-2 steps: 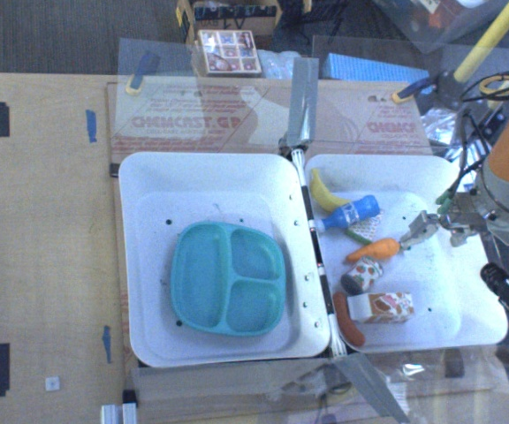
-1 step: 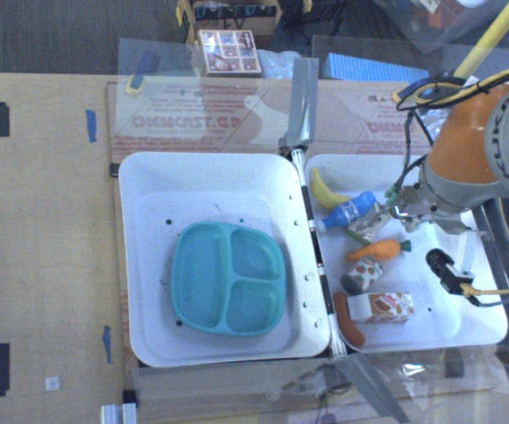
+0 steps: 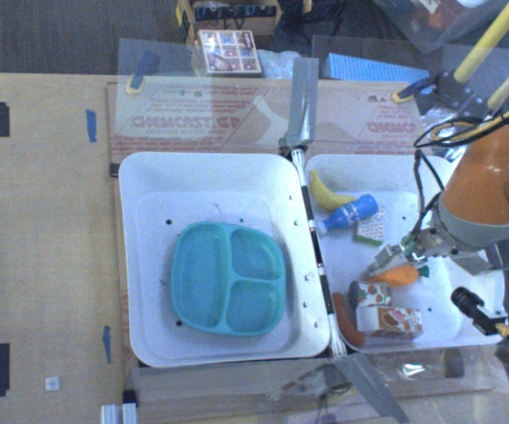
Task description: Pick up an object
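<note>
One teal plate (image 3: 228,279), one banana (image 3: 325,193), one carrot (image 3: 399,277) under gripper (image 3: 396,258), grip unclear

A carrot (image 3: 398,276) lies in the right bin (image 3: 396,170). The gripper (image 3: 387,260) hangs just above the carrot; whether they touch cannot be told. A carton (image 3: 385,312) sits just below the carrot and a sausage (image 3: 347,321) below-left of it. Up-left of the carrot are a packet (image 3: 371,229), then a blue bottle (image 3: 347,215), then a banana (image 3: 325,193). Well left of the carrot, the left bin (image 3: 140,193) holds a teal plate (image 3: 228,278).
</note>
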You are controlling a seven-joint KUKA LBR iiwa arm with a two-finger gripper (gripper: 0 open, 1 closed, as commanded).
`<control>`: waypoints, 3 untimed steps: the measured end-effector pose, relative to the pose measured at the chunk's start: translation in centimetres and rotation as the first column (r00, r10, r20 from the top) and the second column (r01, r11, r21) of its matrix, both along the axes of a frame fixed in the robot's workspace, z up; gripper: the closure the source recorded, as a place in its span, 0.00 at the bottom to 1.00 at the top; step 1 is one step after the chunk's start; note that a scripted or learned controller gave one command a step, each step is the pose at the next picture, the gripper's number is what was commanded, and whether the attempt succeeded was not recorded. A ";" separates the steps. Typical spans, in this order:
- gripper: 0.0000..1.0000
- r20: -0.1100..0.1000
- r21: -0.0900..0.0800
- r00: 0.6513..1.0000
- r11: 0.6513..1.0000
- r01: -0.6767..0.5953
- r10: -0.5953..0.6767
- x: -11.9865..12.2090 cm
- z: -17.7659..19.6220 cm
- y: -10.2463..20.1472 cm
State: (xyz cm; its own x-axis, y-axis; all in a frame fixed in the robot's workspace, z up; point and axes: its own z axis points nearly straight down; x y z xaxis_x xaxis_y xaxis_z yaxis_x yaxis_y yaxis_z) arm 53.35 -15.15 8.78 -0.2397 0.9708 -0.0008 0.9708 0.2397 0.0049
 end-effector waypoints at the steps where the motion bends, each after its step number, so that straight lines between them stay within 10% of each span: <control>1: 0.00 -0.001 -0.002 0.996 0.996 0.091 -0.091 10.2 -0.1 -3.6; 2: 0.00 0.000 -0.001 0.998 0.998 -0.069 0.069 11.8 0.0 3.3; 3: 1.00 0.005 -0.003 0.997 0.997 -0.071 0.071 12.0 1.1 3.3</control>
State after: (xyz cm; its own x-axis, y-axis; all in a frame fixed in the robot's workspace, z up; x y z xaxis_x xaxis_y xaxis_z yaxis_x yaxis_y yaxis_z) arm 65.35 -11.86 9.90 -0.3080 0.9514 -0.0052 0.9513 0.3081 0.0093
